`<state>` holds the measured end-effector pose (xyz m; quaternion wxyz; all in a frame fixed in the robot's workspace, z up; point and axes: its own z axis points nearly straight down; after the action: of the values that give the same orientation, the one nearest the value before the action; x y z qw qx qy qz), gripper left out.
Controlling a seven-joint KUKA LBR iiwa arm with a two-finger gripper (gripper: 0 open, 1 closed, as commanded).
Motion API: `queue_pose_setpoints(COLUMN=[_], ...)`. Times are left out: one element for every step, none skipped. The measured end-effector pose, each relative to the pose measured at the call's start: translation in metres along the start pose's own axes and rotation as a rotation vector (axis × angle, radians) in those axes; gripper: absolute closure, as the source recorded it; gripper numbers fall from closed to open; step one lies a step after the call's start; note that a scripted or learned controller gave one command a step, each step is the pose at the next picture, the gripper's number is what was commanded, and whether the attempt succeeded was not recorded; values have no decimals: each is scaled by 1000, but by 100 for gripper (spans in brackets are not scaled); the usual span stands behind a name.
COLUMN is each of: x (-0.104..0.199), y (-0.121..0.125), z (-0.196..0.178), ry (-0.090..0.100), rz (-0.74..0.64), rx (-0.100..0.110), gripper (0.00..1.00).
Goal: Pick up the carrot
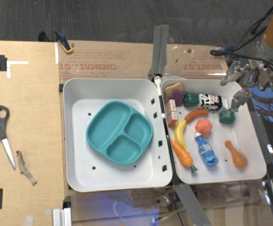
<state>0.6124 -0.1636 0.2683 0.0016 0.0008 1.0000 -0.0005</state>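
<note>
The carrot is orange with a small green tip. It lies at a slant near the front left of the right bin, just below a yellow banana. My gripper hovers over the bin's back right corner, far from the carrot. Its fingers stand open with nothing between them, above a small green cup.
Around the carrot lie a blue bottle, a red-orange ball, a sausage and an orange drumstick shape. More toys crowd the bin's back left. The left bin holds a teal divided plate. Scissors lie on the bench.
</note>
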Motion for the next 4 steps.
queue_pose_setpoints(x=[12,86,135,130], y=[14,140,173,97], z=[163,76,77,76], ry=[-3,2,5,2], rz=[99,306,184,465], rx=[0,-1,0,0], gripper=[0,0,0,0])
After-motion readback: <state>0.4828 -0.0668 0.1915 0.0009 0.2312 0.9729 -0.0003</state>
